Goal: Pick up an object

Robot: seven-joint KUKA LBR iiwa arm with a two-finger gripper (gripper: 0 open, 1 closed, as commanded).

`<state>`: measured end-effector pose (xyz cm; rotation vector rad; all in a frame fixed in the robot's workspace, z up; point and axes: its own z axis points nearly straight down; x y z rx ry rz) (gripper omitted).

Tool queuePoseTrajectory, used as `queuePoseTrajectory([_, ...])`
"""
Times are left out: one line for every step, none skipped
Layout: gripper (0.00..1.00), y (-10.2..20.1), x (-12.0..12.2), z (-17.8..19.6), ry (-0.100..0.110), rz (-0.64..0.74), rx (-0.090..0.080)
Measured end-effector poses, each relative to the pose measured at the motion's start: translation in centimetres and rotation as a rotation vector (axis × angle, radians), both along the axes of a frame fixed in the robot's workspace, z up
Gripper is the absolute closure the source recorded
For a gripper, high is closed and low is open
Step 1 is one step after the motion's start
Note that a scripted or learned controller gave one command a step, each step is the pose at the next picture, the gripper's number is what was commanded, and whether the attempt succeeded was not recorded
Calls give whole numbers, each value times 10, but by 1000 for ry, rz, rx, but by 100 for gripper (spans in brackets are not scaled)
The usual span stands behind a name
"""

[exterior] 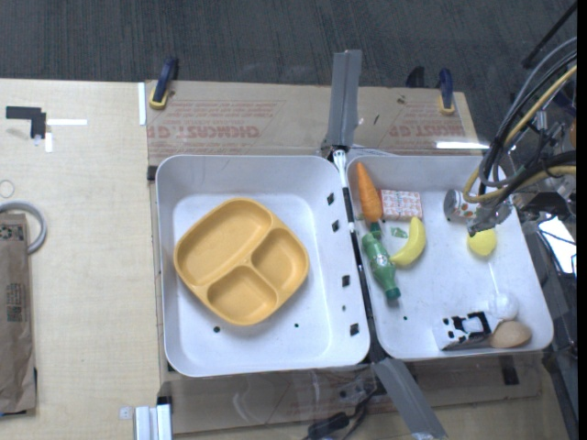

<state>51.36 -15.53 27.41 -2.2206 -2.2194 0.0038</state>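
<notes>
Light falls evenly from above, bright and diffuse, so both white bins read almost flat, with slight overexposure on their floors. The yellow divided plate casts a faint, soft shadow on the bin floor around it. The dark carpet at the top stays dim. Focus is moderately soft overall and fine print is unreadable. At the right edge the cables and arm parts look murky and cluttered.
</notes>
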Motion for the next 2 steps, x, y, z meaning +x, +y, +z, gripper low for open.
queuePoseTrajectory([0, 14, 56, -97, -1, 206, 0])
queuePoseTrajectory([0, 43, 60, -178, -11, 408, -3])
